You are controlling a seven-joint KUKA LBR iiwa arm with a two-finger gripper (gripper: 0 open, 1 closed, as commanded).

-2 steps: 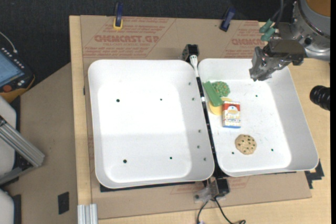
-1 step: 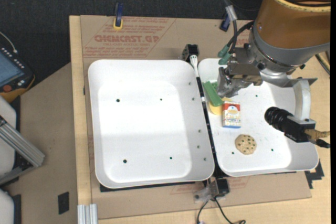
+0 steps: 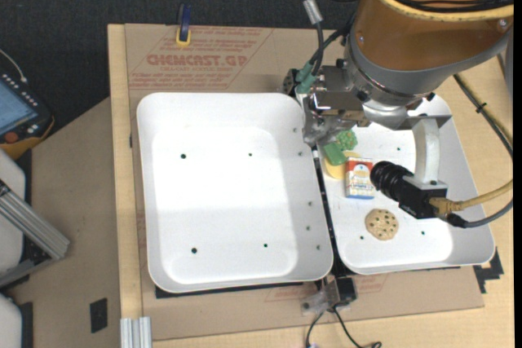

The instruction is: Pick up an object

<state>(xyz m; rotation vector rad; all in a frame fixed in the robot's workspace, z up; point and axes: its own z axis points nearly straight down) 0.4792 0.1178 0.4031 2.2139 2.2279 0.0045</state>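
Note:
The arm reaches low into the right bin [image 3: 457,244], and its gripper [image 3: 326,130] sits at that bin's far left corner, close to the divide between the bins. Just below the gripper lie a green object [image 3: 341,145] and a yellow piece [image 3: 333,169], partly hidden by the wrist. A small orange and white carton [image 3: 358,178] lies beside them. A round cookie [image 3: 381,224] rests further toward the front of the right bin. I see nothing between the fingers from this angle.
The left bin [image 3: 220,191] stands beside the right one, sharing a raised middle rim. Both bins rest on a cardboard sheet [image 3: 204,53] with a blue and yellow clip [image 3: 184,27] at its far edge. The arm's body covers the right bin's far part.

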